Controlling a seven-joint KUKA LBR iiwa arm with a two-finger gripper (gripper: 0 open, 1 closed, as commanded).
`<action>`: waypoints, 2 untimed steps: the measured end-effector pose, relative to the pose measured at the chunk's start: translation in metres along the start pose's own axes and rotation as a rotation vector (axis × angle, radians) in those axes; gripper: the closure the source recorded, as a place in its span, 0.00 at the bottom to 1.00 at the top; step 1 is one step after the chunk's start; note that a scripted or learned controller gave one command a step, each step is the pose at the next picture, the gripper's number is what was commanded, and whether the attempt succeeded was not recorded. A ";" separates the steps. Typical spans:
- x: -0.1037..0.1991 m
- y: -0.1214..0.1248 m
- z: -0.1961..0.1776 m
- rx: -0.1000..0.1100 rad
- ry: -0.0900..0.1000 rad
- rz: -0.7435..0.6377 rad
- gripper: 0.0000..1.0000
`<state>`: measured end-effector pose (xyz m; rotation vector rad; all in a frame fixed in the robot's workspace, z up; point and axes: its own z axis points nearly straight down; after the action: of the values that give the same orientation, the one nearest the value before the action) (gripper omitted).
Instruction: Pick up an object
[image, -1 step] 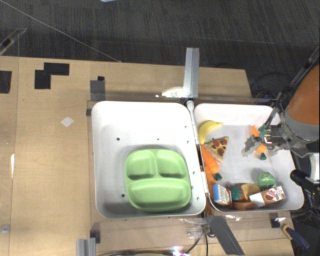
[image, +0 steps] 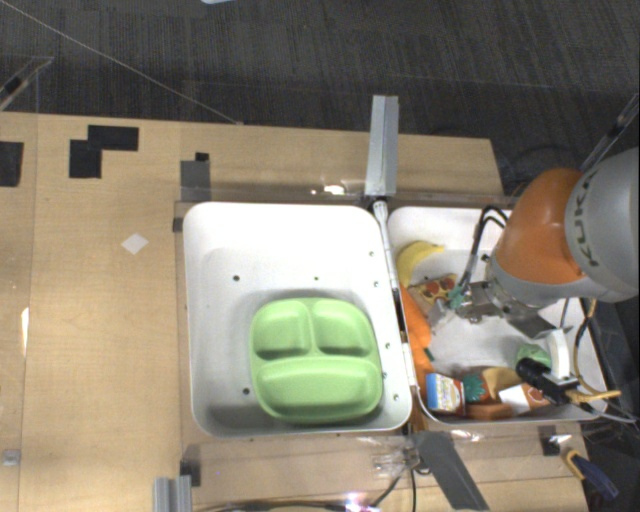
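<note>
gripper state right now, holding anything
gripper: cannot tell open or shut; it sits low in the right bin among the clutter, nothing visibly held.

A wooden bench (image: 100, 330) bears two white bins (image: 215, 300) side by side.

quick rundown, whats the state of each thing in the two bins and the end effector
green divided tray: right way up, flat in the left bin
yellow object: lying at the far end of the right bin
orange piece: lying along the right bin's left wall
small packages: piled at the near end
end effector: low over the right bin
</note>
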<state>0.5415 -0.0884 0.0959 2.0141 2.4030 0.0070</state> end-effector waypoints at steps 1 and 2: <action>0.037 -0.026 -0.090 0.001 0.001 0.066 0.00; 0.011 -0.050 0.000 0.001 0.001 -0.159 0.00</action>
<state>0.4907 -0.0860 0.0960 1.8176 2.5564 0.0059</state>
